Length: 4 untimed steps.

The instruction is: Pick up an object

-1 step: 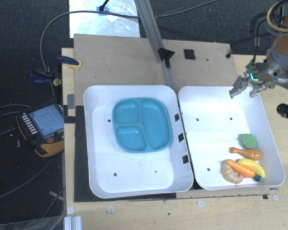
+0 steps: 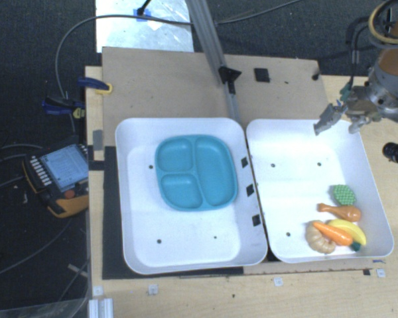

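- My gripper (image 2: 339, 118) hangs at the far right rim of the right-hand shallow white bin (image 2: 298, 177); it looks spread apart and carries nothing.
- The toy food sits heaped in that bin's near right corner: a green knobbly piece (image 2: 343, 194), a brown drumstick (image 2: 341, 211), an orange carrot (image 2: 336, 232) and a yellow banana (image 2: 350, 231).
- A blue divided plastic plate (image 2: 196, 172) lies in the left white bin (image 2: 186, 244).
- Nothing is picked yet, I judge; reaching, closing and lifting all remain.
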Tool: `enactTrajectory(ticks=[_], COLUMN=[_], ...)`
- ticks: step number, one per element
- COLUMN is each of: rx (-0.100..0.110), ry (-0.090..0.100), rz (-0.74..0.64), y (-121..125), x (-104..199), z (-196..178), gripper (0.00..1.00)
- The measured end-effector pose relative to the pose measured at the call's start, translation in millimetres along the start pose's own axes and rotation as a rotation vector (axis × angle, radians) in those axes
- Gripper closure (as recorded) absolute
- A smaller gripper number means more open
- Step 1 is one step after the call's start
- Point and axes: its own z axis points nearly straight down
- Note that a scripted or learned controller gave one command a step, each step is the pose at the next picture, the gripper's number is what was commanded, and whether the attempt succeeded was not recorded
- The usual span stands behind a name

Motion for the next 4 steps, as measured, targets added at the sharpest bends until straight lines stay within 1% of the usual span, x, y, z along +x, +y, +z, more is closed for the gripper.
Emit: enactTrajectory(ticks=[1,2,3,4], rx=[0.003,0.004,0.004,-0.003], ry=[0.0,0.0,0.0,-0.002], rz=[0.0,0.002,-0.001,-0.003], y=[8,7,17,19], x=[0,3,1,1], z=[45,87,137,122], gripper=[0.0,0.0,0.0,1.0])
